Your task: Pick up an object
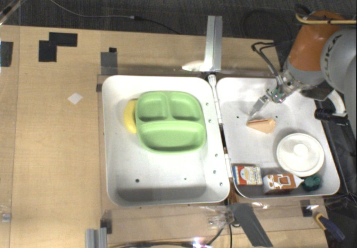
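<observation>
Tan wedge point(261, 125) lies just below the gripper point(257, 108); finger spread unclear, so descend straight, centred, before closing.

Bright, even overhead light. The two white bins point(162, 185) look nearly washed out, with a soft grey shadow along the left bin's near wall. A glare patch sits on the metal post point(213, 40) between them. Focus is slightly soft throughout.
</observation>
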Motion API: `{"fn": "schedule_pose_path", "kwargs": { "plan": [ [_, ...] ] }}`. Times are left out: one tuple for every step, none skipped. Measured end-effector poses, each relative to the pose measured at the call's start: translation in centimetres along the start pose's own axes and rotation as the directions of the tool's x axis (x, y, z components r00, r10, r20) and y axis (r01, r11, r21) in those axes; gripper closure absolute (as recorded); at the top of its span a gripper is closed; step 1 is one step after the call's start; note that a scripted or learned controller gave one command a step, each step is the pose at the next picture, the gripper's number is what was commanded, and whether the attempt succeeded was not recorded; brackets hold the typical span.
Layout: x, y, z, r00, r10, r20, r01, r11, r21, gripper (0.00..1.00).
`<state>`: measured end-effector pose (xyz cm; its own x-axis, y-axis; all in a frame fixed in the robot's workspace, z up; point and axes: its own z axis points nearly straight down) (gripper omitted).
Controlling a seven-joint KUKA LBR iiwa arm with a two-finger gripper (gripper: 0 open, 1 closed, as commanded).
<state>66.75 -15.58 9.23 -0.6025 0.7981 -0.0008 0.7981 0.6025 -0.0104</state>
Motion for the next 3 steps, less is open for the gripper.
{"fn": "schedule_pose_path", "kwargs": {
  "plan": [
    [0.11,-0.04,0.3,1.0,0.0,-0.002,0.0,1.0,0.001,0.0],
    [0.15,-0.05,0.39,1.0,0.0,-0.003,0.0,1.0,0.002,0.0],
    [0.17,-0.05,0.44,1.0,-0.001,-0.003,0.001,1.0,0.002,0.0]
  ]
}}
